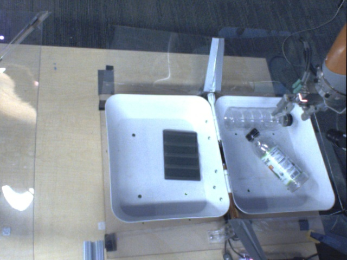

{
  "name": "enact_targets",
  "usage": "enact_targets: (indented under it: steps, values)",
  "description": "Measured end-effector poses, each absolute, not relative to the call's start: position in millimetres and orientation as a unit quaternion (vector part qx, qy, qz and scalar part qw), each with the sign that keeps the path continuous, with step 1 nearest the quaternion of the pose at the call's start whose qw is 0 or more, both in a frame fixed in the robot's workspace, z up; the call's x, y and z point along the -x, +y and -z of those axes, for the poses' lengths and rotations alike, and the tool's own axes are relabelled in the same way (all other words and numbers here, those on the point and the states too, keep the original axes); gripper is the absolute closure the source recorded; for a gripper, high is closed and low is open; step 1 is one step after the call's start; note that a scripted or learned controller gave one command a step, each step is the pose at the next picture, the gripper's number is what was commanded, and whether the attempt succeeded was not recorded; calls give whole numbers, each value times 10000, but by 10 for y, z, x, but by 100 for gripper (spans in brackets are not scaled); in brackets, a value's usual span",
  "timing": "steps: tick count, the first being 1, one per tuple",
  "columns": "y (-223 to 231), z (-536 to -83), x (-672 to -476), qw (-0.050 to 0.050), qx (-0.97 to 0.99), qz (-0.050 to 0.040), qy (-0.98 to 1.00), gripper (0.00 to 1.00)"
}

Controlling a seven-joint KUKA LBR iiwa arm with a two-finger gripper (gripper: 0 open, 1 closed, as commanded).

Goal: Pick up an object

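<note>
Left bin: one dark ribbed rectangular block, lying flat at centre; right bin: clear capped bottle lying diagonally mid-bin; second clear bottle, apparently crumpled, along the upper wall; gripper at upper right of frame, fingers spread, nothing between them.

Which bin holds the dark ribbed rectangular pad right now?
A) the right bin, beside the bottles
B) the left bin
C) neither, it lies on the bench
B: the dark ribbed pad lies flat near the middle of the left bin, while the right bin holds two clear plastic bottles, one lying at a slant and another along the far wall.
</note>
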State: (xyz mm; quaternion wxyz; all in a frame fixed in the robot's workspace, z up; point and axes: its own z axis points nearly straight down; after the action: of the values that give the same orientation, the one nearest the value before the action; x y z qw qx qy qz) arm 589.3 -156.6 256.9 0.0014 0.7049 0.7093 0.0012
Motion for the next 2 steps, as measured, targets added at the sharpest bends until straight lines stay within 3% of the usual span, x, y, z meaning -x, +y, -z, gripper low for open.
enact_targets:
  steps: [1, 2]
  values:
    - [-1440, -1597, -6153, 9, -6593, -7, 7519, 0]
    - [-1340, -876, -6196, -34, -6531, 49, 7573, 0]
